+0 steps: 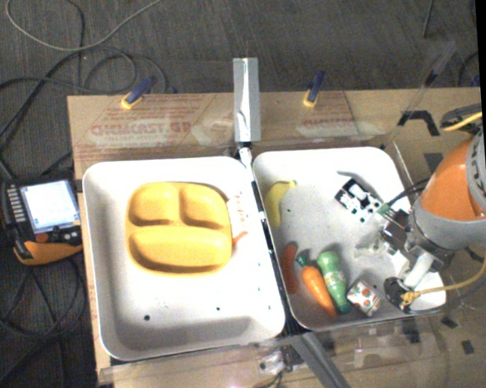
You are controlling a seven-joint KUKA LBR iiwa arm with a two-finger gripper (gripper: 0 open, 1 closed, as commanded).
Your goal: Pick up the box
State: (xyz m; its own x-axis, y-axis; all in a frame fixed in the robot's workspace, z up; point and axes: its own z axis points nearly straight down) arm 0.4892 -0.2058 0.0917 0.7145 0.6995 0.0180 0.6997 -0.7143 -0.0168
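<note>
Nearest the front wall of the right bin (pixel 320 221) sat the small box (pixel 364 297), patterned red and white, in that bin's front right part. Just to its left a green bottle (pixel 333 280) lay side by side with a carrot (pixel 316 287). A red piece (pixel 290 267) lay further left, and a banana (pixel 278 199) lay near the back left corner. My gripper (pixel 391 235) hung over the bin's right side, behind the box and apart from it (whether it was released or clenched I could not tell). A black-and-white item (pixel 355 198) with green marks lay just beyond it towards the back. The left bin (pixel 176 310) held a yellow divided plate (pixel 179 227). Both bins rested on the brown counter (pixel 164 128).
</note>
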